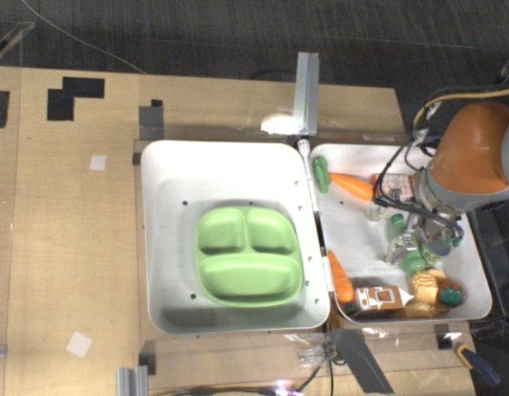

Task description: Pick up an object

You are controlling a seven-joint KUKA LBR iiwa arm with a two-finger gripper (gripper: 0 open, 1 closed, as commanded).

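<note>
The gripper (419,242) hangs low in the right bin (477,299), near its right wall, about midway between the far and near edges; its metal end is a blur of grey and cable, so whether it is spread or closed I cannot tell, and nothing can be seen caught in it; just at its tip, on the side toward the near edge, lies a small green piece (413,261), touching or all but touching, too small to name; this is probably the object it aims at, lying straight under and slightly nearward, with no clear long axis; further toward the near right corner sit a yellowish toy (426,289) and a brown packet (380,298) along the near wall; a carrot (351,186) lies slantwise near the far left corner; the left bin (167,221) holds a green divided tray (249,256).
</note>
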